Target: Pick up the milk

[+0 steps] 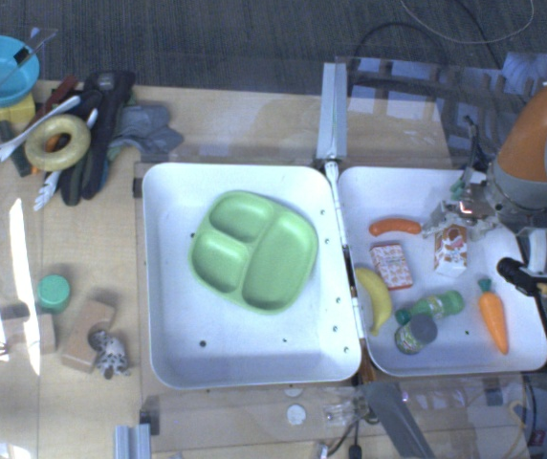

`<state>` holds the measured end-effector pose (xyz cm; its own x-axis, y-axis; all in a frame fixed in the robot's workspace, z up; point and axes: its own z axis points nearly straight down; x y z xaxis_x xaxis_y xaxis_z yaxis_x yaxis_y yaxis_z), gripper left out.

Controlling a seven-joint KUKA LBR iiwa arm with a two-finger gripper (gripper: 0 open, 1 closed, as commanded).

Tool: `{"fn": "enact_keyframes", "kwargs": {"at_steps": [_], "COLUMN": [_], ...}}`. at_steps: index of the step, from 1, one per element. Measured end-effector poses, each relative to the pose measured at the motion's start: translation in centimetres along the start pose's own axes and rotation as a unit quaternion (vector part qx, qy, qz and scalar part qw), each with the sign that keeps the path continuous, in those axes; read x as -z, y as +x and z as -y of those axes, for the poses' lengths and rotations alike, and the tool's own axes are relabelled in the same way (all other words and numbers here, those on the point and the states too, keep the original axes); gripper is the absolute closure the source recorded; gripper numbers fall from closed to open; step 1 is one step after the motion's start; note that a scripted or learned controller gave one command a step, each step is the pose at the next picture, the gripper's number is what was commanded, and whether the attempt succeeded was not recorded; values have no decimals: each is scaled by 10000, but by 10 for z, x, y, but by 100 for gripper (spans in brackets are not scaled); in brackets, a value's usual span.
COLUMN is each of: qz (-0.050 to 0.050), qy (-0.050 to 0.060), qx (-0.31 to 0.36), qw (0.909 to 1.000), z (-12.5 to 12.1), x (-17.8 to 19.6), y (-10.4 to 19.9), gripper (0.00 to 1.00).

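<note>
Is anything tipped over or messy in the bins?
Yes. The green bottle lies on its side in the right bin, near the banana. The milk carton looks tilted below the hand. Nothing looks spilled.

I'm looking at a robotics lab: two white bins (159, 352) of toy food on a wooden worktop (63, 247), loose cables (465, 12) over grey carpet at upper right.

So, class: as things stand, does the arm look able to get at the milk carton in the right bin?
Probably yes. The milk carton lies just below the gripper, uncovered, with bare bin floor around it; the sausage and snack box lie apart to its left.
</note>
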<state>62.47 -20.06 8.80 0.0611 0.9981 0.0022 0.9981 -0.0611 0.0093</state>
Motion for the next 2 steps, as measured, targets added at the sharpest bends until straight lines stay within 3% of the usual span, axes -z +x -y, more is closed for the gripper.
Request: {"fn": "enact_keyframes", "kwargs": {"at_steps": [1,2], "qz": [26,20], "qy": [-40,2], "qx": [33,-205], "qw": [10000,9998], "z": [-3,-29], "x": [14,74], "y": [-1,16], "gripper": [100,100]}}
